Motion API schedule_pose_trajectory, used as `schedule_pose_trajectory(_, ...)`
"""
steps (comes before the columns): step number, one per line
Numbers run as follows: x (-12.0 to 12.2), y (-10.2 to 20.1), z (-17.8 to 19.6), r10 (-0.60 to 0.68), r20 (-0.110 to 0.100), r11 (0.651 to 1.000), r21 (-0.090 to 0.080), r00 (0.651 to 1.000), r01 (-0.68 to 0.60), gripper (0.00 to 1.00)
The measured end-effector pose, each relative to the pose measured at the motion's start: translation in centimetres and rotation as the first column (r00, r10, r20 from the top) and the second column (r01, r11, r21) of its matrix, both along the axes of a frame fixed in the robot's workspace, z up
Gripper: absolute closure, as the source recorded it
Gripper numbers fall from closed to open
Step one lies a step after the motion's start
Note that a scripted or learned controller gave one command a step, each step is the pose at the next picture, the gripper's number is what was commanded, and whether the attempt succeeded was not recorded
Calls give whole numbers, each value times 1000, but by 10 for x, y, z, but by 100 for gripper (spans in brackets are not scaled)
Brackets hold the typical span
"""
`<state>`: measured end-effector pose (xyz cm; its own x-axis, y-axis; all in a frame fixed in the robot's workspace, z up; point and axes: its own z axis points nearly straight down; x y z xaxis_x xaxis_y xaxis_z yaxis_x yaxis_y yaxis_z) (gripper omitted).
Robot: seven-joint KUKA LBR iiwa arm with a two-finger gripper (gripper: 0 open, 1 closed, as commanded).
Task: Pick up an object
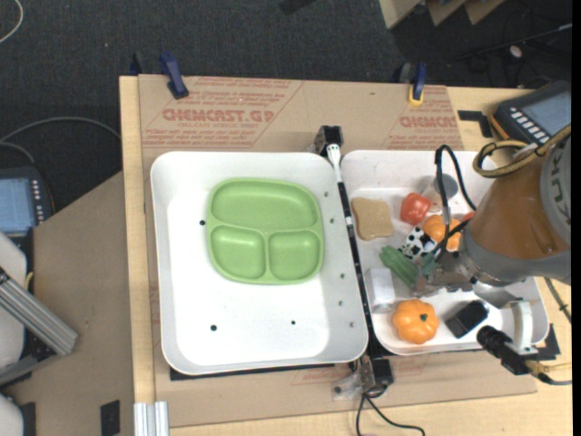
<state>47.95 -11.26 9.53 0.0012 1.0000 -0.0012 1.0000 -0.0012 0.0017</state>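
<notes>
Sitting in right bin (386, 339) | orange pumpkin (415, 321), round, ribbed, green-stemmed

In the right bin (381, 166) lie a tan bread slice (370, 217), red tomato (415, 208), green piece (397, 265), black-and-white ball (415, 241), orange pumpkin (415, 322) and black block (467, 318).

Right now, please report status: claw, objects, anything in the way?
Claw down in right bin, among the toys. Nothing seen held. Small pumpkin and red toy loose nearby. Green tray alone in left bin.
</notes>
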Motion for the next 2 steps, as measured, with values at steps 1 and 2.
schedule_pose_trajectory(1,2,91,104,13,10,1000,5,1000,-13,100)
schedule_pose_trajectory(2,1,184,175,14,7,1000,5,1000,-14,100)
